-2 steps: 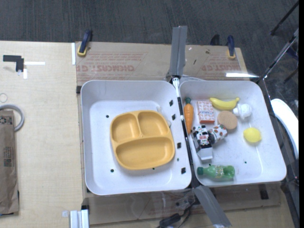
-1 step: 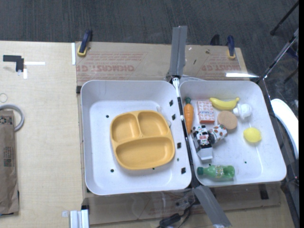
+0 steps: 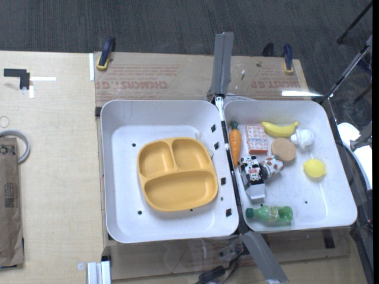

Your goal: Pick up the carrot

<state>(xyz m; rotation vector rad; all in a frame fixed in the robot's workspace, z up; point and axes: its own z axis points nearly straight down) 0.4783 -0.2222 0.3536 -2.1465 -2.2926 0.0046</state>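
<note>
Against the right bin's (image 3: 331, 132) left wall, carrot (image 3: 235, 144) — apparently lying untouched.

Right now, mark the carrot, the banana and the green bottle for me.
carrot (image 3: 235, 145), camera view, middle of the orange body.
banana (image 3: 279, 128), camera view, middle of the yellow curve.
green bottle (image 3: 271, 214), camera view, middle of its body, lying on its side.

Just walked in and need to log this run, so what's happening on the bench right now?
Nothing is being handled at this moment. The small orange carrot with a green top lies untouched along the left wall of the right white bin, beside a yellow banana, a yellow lemon and a green bottle. The left white bin holds a yellow divided plate.
</note>
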